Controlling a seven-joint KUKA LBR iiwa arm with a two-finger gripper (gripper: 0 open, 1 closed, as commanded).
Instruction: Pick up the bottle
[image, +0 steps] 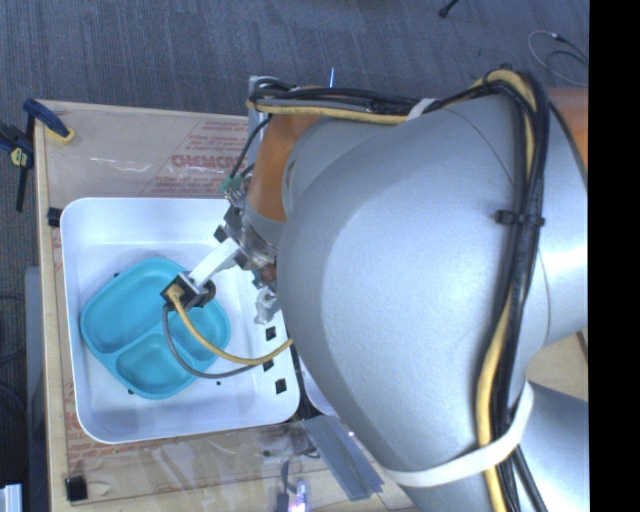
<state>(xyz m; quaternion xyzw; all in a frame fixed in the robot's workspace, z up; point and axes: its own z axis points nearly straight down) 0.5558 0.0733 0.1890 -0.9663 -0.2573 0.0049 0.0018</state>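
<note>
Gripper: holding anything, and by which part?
Cannot be told: the grey arm covers the grasp area beside the blue tray in the left bin.

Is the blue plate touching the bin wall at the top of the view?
Apart. Camera view shows bare white floor between the blue plate and that bin wall.

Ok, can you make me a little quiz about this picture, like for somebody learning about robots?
1. True or false: the plate lies inside the white bin.
2. What colour is the plate? A) red B) blue C) yellow
3. Fill in: the grey arm has a band of the colour ____.

Key: 1 true; 2 B; 3 orange.
</note>
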